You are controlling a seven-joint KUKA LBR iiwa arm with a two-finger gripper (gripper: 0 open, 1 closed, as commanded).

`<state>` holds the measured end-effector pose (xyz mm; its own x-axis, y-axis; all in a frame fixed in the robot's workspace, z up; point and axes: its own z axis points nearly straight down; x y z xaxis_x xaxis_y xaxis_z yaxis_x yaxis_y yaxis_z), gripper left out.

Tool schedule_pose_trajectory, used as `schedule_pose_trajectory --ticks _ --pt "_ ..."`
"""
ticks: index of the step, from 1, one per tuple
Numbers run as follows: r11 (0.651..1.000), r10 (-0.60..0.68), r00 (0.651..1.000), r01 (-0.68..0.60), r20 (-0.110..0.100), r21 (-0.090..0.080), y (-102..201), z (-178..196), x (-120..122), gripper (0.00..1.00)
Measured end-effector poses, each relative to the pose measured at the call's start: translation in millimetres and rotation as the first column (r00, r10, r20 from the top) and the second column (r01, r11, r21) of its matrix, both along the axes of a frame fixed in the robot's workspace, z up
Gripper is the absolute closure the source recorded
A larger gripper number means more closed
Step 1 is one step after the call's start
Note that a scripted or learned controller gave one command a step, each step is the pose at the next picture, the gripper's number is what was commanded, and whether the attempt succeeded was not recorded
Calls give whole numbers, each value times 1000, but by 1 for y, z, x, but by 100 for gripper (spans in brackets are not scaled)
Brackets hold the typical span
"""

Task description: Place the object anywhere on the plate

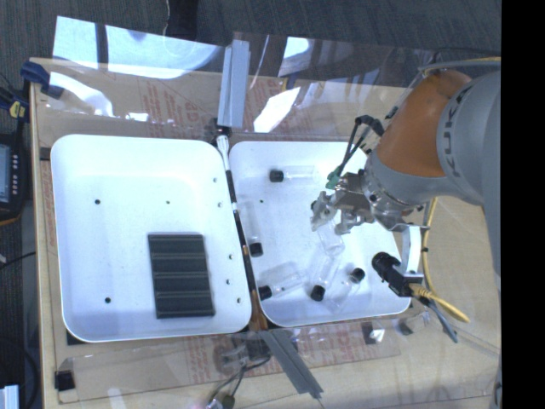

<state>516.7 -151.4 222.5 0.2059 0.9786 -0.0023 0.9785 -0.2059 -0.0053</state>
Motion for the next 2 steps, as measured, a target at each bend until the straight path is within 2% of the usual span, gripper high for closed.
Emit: schedule_pose_trajectory --ticks 1,2 --pt "978 211 978 -211 5 1 93 18 12 100" --pt "725 689 725 -689 3 3 125 29 -18 100"
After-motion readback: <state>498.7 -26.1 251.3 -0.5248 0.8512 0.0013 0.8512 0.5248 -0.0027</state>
